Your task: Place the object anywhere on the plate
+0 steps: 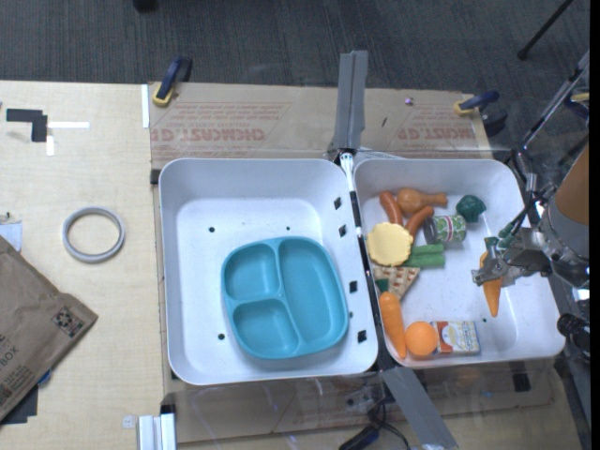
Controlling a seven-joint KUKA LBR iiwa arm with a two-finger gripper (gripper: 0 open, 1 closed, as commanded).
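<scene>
The gripper [491, 272] is closed on a carrot [492, 295], which hangs between the fingers with its long axis pointing down toward the right bin [525, 345]. The plate [284, 295] is found well apart from the carrot, to the left in the left bin [183, 251], past the divider between bins. A carry leftward across the food pile is judged necessary before release.

plate [281, 298] — teal blue | bins [187, 251] — white | carrot [492, 295] — orange | waffle [400, 278] — tan, grid pattern | broccoli [471, 207] — dark green | carton [459, 337] — red and white | tape ring [93, 233] — grey
</scene>
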